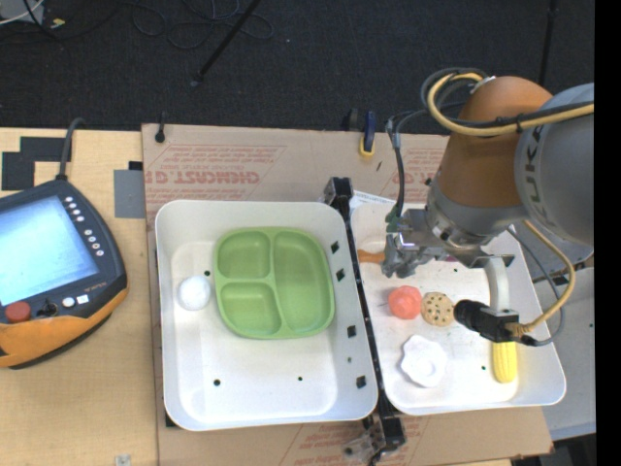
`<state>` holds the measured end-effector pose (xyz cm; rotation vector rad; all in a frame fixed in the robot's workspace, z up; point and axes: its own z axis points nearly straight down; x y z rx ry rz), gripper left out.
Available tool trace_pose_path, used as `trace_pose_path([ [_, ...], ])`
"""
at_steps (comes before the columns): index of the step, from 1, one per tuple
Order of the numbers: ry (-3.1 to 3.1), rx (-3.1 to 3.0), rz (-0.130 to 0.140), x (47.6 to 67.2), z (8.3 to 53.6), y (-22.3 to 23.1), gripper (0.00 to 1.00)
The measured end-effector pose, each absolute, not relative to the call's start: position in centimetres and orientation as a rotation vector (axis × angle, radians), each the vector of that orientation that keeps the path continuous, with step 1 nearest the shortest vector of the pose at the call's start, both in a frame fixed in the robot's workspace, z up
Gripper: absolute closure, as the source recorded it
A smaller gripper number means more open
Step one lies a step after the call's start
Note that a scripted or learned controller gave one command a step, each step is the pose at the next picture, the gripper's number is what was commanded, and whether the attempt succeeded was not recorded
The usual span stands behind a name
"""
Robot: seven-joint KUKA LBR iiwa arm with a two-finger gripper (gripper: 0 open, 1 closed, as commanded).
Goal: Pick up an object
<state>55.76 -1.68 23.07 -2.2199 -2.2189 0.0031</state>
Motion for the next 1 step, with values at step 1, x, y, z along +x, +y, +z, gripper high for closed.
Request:
trace_pose_path([
  [1, -2.215, -2.221, 0.007, 54.17, 22.01, -1.61, 1.00],
])
